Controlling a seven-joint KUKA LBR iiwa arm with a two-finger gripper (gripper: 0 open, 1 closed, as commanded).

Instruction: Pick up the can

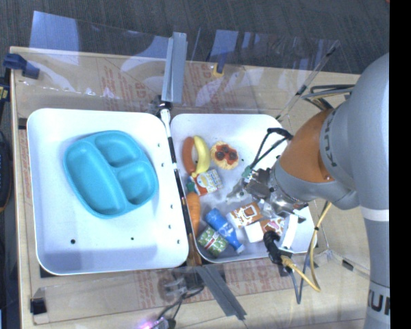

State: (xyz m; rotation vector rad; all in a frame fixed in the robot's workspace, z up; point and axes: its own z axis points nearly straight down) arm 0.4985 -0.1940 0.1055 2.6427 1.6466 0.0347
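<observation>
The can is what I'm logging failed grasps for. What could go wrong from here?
1. The can lies in the right bin's near corner, wedged against a blue bottle; fingers may catch the bottle instead.
2. It sits close to the bin wall, leaving little room for the gripper to straddle it.
3. A carrot lies alongside and could get nudged.

Blue tray [109,172] in left bin [48,245]; can [211,240] in right bin [246,125]

The arm [359,142] hides the right bin's [222,123] right side, and the picture's right edge crops the arm.
</observation>
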